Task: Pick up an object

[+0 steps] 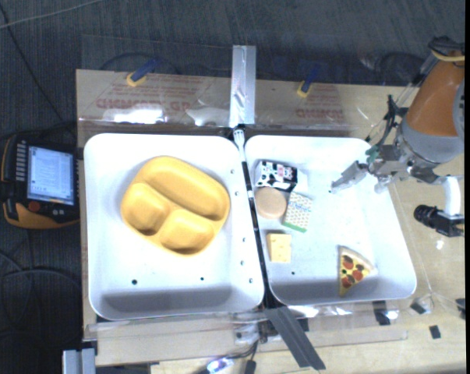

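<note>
The right bin (375, 224) holds several small items: a black-and-white patterned piece (275, 174), a tan round disc (270, 202), a pale green-edged card (298, 210), a yellow cheese square (279, 247) and a pizza slice (353, 269). A large yellow lumpy object (174, 203) lies in the left bin (110, 287). My gripper (345, 179) hangs over the right bin's upper right part, pointing left, above bare bin floor and well right of the patterned piece. Nothing shows between its tips.
A handheld screen device (41, 179) lies left of the bench. A metal divider post (243, 84) stands behind the bins' shared wall. The arm's orange band (439, 100) sits at the right edge, with black hardware (437, 218) below it.
</note>
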`<action>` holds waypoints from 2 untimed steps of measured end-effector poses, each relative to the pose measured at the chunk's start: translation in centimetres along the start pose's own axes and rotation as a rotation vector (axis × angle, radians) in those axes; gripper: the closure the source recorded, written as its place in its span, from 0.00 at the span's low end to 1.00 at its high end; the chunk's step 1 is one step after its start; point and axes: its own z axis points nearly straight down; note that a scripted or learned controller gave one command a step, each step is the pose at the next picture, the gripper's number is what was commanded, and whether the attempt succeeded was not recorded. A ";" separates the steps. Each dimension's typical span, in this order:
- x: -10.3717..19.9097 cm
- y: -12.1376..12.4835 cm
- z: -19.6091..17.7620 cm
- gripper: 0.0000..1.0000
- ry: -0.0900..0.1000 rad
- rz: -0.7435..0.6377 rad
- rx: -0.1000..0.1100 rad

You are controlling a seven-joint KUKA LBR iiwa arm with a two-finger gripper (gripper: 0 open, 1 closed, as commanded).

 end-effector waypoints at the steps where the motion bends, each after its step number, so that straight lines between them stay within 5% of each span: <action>1: 6.2 0.3 2.9 0.00 0.002 -0.035 0.002; 2: 7.7 3.1 8.0 0.00 -0.006 -0.198 -0.018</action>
